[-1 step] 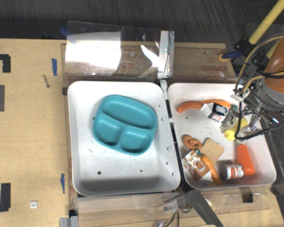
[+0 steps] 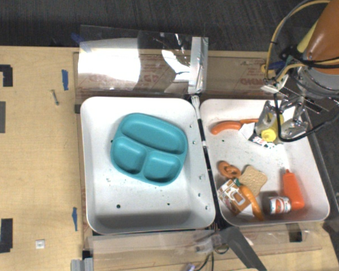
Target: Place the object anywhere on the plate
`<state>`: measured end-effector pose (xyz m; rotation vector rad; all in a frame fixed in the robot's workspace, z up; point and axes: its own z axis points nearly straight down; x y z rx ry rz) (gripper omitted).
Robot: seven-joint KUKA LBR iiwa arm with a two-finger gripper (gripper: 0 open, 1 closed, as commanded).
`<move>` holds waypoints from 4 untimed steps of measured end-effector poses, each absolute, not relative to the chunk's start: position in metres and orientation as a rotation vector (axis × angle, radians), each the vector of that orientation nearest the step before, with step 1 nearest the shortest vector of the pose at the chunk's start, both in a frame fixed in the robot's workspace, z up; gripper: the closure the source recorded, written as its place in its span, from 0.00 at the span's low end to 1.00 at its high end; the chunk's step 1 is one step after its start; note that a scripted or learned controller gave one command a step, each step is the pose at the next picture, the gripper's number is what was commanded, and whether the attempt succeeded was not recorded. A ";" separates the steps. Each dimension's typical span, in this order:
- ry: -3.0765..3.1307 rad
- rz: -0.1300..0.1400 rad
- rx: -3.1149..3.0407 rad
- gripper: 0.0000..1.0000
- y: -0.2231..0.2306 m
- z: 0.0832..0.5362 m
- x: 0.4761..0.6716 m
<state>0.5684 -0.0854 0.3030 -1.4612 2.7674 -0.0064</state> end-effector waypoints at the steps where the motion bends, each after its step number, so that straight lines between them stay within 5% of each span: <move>1: 2.740 0.008 -1.530 1.00 0.020 0.239 0.533; 2: 2.601 -0.007 -1.738 1.00 0.039 0.378 0.584; 3: 2.616 0.013 -1.745 1.00 0.100 0.253 0.574; 4: 2.759 -0.002 -1.482 1.00 0.056 0.266 0.608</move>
